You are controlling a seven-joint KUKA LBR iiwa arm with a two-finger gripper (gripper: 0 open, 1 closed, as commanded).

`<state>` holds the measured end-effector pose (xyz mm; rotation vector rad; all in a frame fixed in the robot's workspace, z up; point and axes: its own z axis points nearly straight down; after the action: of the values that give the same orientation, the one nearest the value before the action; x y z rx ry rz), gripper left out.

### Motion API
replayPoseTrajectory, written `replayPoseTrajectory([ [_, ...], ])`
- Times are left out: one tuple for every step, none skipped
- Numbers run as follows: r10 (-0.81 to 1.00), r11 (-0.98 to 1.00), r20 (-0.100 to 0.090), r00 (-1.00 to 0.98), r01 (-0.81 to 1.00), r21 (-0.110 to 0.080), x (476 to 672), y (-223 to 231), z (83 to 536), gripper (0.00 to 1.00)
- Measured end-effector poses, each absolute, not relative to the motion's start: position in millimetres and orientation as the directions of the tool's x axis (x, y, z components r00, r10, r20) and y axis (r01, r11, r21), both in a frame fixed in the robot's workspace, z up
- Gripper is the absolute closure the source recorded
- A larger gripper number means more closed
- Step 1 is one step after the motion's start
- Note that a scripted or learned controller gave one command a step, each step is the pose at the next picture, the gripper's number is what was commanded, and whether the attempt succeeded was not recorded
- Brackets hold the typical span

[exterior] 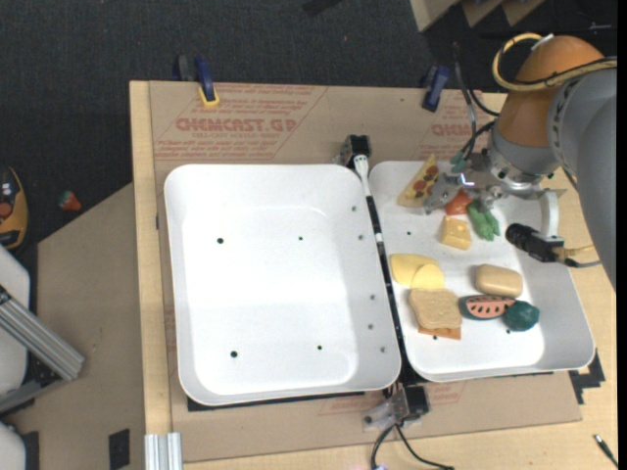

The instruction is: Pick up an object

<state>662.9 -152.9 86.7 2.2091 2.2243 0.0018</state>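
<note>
Grey metal and an orange band at the right edge: arm (578, 116), reaching in and bent down over the far end of the right bin (573, 336). Low over that bin's far part, among a cluster of toy food: gripper (464, 184). Open or closed: cannot tell from this slant.

Closest to the gripper: red piece (457, 204), just under its tip on the near side, too close to tell touching from apart. Just left of the gripper: pizza slice (422, 182), lying by the bin's far left corner. Just right of the red piece: green piece (484, 222), elongated, slanting toward the near side. Next toward the camera, touching or almost touching the red piece: yellow cheese wedge (455, 234).

Well apart from the gripper, in the near half of the same bin: pale yellow slices (415, 271), two, overlapping beside the left wall; bread slice (435, 312), flat, just in front of them; tan bun (500, 281) further right; watermelon slice (484, 308) in front of the bun, with a dark green lump (522, 315) at its right end.

To the left, side by side with the right bin: left bin (186, 262), white, shallow, with small dark dots on its floor. Under both: brown cardboard sheet (245, 120) with red lettering, held at the far edge by blue clamps (205, 76).
</note>
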Motion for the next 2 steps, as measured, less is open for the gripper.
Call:
replayPoseTrajectory([
  [1.0, -0.005, -0.009, 0.005, 1.0, 0.013, 643.3, -230, 203, 0.0],
  [1.0, 0.007, 0.004, -0.007, 1.0, -0.01, 665.5, -158, 85, 0.0],
])
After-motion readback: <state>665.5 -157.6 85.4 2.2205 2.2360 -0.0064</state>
